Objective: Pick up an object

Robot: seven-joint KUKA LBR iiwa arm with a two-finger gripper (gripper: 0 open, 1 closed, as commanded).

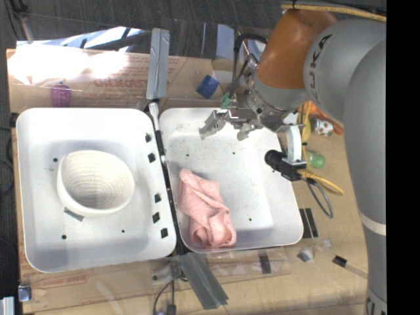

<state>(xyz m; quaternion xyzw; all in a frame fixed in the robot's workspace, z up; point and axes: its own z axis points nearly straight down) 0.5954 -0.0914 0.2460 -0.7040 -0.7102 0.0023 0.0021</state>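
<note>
A crumpled pink cloth (pixel 206 209) lies in the right bin (pixel 262 195), against its left wall toward the front. A white woven bowl (pixel 96 181) sits in the left bin (pixel 39 143). My gripper (pixel 227 128) hangs over the back part of the right bin, well behind the cloth. Its two grey fingers (pixel 210 125) are spread apart with nothing between them.
Behind the bins lies flattened cardboard (pixel 98 77) with a small blue block (pixel 209 86) and a purple object (pixel 61 95). Small coloured items, among them a green one (pixel 316 159), lie on the bench right of the right bin. The arm covers the right side.
</note>
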